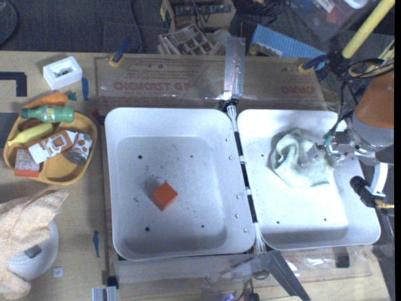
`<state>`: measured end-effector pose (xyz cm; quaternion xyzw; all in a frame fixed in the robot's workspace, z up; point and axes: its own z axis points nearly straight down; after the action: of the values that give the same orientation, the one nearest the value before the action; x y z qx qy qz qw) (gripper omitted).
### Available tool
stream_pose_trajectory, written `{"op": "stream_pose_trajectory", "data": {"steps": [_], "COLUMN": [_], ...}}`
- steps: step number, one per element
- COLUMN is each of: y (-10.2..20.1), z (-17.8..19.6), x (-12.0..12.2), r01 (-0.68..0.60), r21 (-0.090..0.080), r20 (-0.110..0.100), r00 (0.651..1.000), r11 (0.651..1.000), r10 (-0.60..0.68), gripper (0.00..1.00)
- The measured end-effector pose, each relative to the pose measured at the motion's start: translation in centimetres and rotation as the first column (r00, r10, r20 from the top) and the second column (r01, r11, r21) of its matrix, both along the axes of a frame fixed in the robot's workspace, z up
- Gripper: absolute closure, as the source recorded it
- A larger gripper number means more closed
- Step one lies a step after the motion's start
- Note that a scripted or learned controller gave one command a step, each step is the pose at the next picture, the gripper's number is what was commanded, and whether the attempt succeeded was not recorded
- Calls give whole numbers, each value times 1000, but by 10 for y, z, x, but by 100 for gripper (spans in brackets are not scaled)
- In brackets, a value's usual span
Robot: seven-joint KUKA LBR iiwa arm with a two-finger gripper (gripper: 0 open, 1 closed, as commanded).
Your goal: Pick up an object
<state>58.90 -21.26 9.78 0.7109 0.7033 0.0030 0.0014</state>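
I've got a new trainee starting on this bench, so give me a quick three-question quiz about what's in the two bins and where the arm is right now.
1. True or false: the orange block lies in the right bin.
2. Which thing is the gripper closest to?
A. the orange block
B. the crumpled pale cloth
C. the yellow bowl beside the bins
3. Fill in: the cloth lies in the ____ bin.

Key
1. False; it lies in the left bin.
2. B
3. right
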Motion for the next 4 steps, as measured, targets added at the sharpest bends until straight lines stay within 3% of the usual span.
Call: {"op": "stream_pose_trajectory", "data": {"steps": [1,2,3,4], "y": [37,99,105,109], "z": [-6,-5,-5,-5], "x": [52,17,-36,28], "r01": [-217,-282,-205,-107], "r21": [-10,-7,-8,-8], "r20": [7,7,10,10], "r00": [976,959,979,994], "r11": [976,959,979,994], "r10": [217,282,205,107], "gripper": [0,0,0,0]}}
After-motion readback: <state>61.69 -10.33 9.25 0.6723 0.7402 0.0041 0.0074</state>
